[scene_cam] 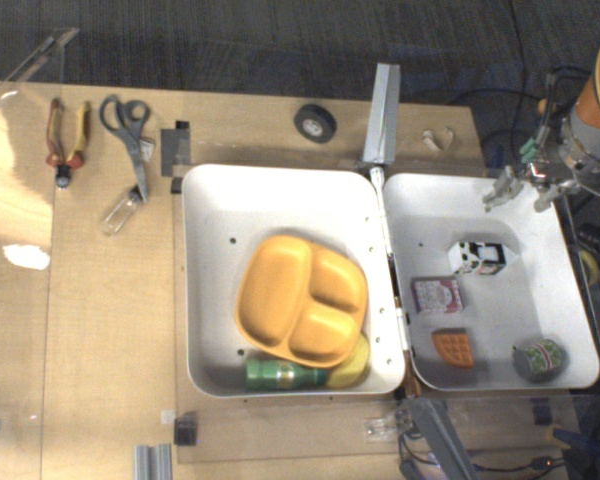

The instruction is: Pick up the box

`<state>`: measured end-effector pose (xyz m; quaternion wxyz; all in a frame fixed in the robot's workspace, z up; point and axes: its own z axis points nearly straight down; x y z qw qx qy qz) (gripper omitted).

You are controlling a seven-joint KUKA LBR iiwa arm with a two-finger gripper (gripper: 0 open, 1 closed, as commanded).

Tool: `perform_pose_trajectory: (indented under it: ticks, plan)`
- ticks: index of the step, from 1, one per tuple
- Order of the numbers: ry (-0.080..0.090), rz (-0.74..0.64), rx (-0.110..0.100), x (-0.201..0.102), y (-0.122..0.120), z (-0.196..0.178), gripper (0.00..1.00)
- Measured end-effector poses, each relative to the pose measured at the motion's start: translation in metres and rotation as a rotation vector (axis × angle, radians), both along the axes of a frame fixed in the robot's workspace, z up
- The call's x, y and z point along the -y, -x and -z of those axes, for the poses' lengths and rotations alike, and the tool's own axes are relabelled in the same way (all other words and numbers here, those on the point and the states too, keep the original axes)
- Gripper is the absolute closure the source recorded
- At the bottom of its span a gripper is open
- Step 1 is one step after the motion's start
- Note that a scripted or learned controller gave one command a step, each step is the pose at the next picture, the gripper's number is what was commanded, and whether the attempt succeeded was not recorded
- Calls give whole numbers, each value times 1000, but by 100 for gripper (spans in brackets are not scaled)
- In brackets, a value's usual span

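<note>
The box (437,295) is small and flat, white with a maroon print, and lies near the middle of the right bin (570,298). My gripper (520,192) hangs over the bin's far right corner, well above and to the right of the box. Its two grey fingers (494,194) are spread apart and open, with nothing between them. The orange-banded wrist shows at the view's right edge.
Sharing the right bin are a black-and-white object (477,257), an orange waffle-like piece (453,348) and a round grey-green item (539,359). The left bin (205,268) holds a yellow divided tray (303,299) over a green bottle (280,373). Scissors, pliers and a tape roll lie on the bench.
</note>
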<state>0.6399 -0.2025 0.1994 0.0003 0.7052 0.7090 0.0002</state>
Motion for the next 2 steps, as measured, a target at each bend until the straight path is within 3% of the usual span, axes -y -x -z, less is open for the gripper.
perform_pose_trajectory:
  ticks: [1, 2]
  plan:
    - [1, 173, 7, -34, 35, 92, 0]
    - [6, 139, 29, -88, 105, 105, 0]
